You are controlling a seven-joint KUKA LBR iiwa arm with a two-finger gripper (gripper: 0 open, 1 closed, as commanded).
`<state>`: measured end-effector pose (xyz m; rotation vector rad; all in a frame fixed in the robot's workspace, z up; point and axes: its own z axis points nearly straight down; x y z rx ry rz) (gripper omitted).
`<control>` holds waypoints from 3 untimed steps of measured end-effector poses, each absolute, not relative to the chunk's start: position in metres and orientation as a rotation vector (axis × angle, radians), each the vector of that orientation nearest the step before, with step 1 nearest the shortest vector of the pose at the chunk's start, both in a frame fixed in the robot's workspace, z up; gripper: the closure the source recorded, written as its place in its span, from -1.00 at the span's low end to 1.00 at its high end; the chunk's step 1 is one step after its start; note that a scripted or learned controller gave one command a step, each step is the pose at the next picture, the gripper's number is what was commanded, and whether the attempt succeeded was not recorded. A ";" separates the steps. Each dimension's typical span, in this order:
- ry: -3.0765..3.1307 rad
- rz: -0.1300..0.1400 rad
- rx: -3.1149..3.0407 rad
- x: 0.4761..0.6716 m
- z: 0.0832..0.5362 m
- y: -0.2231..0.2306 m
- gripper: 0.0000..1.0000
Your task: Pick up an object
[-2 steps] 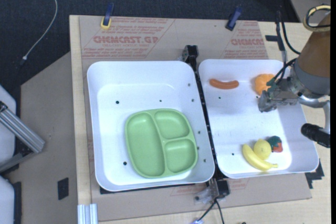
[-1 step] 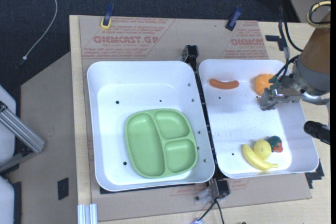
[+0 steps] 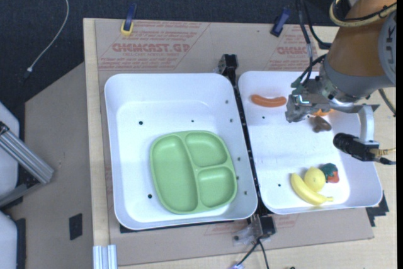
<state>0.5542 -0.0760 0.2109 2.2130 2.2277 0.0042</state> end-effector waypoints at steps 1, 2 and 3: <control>2.229 0.005 2.213 0.568 0.220 -0.018 1.00; 2.228 0.004 2.214 0.588 0.210 0.033 1.00; 2.228 0.006 2.213 0.614 0.210 0.090 1.00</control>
